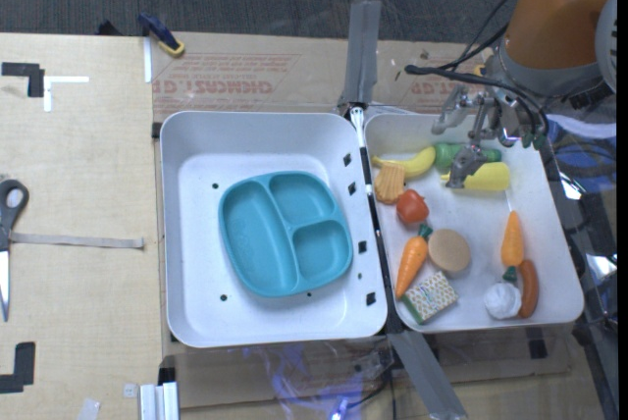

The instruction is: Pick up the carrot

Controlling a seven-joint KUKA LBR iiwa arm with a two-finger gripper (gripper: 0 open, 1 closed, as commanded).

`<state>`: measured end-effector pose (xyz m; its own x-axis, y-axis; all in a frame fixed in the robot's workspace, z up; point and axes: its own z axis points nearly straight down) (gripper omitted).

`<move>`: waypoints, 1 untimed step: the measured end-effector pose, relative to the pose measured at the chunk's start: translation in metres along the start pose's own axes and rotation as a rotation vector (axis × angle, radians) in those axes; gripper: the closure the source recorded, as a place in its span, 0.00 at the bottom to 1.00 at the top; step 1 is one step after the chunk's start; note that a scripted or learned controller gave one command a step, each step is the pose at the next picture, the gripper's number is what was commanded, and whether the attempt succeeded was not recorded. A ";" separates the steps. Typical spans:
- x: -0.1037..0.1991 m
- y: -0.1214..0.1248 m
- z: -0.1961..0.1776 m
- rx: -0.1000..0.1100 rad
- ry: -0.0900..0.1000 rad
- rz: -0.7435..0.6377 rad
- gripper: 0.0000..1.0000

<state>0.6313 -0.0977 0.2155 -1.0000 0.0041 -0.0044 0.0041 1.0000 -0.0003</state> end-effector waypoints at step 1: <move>0.026 -0.055 -0.010 0.001 -0.002 -0.115 0.00</move>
<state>0.6054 -0.1525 0.2257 -0.9938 -0.1111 -0.0066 -0.1111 0.9938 -0.0022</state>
